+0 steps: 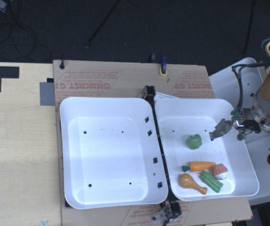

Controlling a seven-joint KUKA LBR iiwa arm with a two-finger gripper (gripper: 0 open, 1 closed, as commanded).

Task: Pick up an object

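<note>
The gripper (228,130) hangs spread and holding nothing over the right bin (242,181), with the green pepper (194,141) just beside its nearer finger.

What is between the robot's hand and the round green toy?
Nothing: the camera view shows just bare white floor of the right bin between the hand and the round green toy vegetable.

A pale wood surface (17,140) spreads well to the left of the fingers, overlaid by a printed cardboard sheet (107,79) pinned at its far edge by a blue clamp (163,65), while beyond lies a dark floor (125,22) strewn with black cables (12,32).
</note>
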